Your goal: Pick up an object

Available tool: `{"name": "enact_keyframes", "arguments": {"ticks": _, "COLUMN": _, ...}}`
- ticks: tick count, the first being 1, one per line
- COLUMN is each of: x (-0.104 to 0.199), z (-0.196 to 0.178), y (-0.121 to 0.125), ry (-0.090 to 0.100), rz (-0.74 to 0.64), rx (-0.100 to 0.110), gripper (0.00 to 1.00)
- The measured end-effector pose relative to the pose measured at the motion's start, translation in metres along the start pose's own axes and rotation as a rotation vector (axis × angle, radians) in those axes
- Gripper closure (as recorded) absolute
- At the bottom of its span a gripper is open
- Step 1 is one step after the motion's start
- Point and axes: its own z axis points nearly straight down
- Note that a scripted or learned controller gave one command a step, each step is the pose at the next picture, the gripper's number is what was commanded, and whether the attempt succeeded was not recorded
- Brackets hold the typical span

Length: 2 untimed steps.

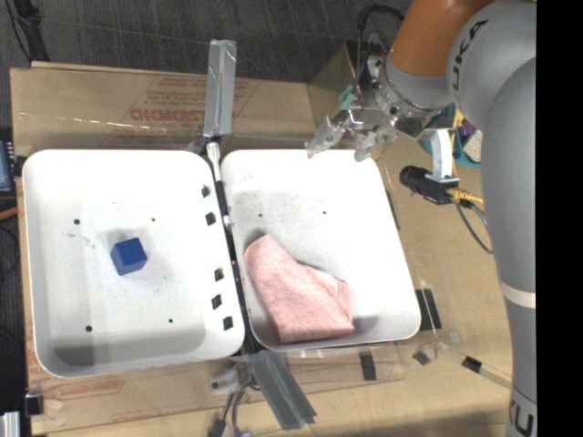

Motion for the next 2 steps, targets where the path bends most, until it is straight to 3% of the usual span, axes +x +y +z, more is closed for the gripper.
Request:
{"name": "enact_keyframes", "arguments": {"ticks": 1, "x": -0.016, "z": 0.13, "y": -0.069, "ry": 0.001, "rz": 0.079, "rx": 0.001, "gripper": 0.0}}
{"name": "enact_keyframes", "arguments": {"ticks": 2, "x": -0.019, "z": 0.185, "y": -0.119, "ry": 0.002, "rz": -0.04, "rx": -0.008, "gripper": 0.0}}
